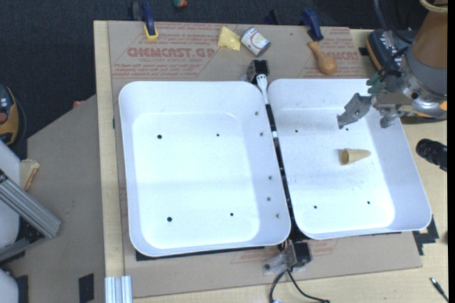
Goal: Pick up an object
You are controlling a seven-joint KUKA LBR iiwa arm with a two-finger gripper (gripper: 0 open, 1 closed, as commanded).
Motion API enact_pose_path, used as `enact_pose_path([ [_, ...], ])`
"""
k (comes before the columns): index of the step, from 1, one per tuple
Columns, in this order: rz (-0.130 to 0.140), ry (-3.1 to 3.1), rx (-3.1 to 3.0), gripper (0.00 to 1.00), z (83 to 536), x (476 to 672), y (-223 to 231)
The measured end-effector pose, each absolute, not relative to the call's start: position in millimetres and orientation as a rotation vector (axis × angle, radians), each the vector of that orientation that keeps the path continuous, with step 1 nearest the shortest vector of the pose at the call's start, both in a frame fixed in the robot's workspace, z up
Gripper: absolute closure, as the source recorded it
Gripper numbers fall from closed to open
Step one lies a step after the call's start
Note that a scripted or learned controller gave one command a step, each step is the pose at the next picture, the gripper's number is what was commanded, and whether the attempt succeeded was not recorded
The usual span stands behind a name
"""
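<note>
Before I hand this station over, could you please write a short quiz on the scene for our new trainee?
1. True or false: the tan cone lies in the left bin.
2. Multiple choice: the claw is seen above which place? A) the left bin B) the right bin C) the carpet
3. Fill in: on the board behind the bins, a yellow wedge lies beside a small ____.

Key
1. False; it lies in the right bin, apart from the claw.
2. B; the claw shows over the right bin's back part, with nothing seen between its fingers.
3. Box.
</note>
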State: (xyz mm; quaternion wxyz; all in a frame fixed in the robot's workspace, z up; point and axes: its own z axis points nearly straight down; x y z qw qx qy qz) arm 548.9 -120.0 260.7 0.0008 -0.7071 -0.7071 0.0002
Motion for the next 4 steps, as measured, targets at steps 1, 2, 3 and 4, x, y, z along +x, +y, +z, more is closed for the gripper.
enact_pose_path([
  [1, -0.015, -2.234, -2.239, 0.00, 546, 550.4, -180],
  [2, 0.007, -2.220, -2.210, 0.00, 434, 574.9, -139],
  [3, 0.009, -2.220, -2.207, 0.00, 307, 588.8, -83],
  [4, -0.018, -2.237, -2.221, 0.00, 433, 563.8, -32],
])
